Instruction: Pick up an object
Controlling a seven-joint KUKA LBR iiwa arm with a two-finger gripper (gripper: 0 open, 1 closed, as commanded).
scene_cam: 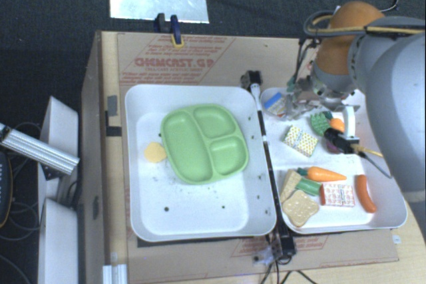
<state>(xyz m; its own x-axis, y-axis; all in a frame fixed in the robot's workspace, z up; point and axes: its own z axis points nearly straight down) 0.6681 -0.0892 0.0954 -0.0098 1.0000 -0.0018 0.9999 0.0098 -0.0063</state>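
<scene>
My gripper hangs low over the far left part of the right bin, beneath the orange band of the arm. Just left of it lies a small blue and white object. In front of it sit a yellow checkered block, a green toy and a small orange piece. Nearer the front are a carrot, a red and white packet, a sausage and bread slices. I see nothing held.
The left bin holds a green divided plate and a small yellow disc beside it. A black rail runs between the bins. The grey arm covers the right bin's far right corner.
</scene>
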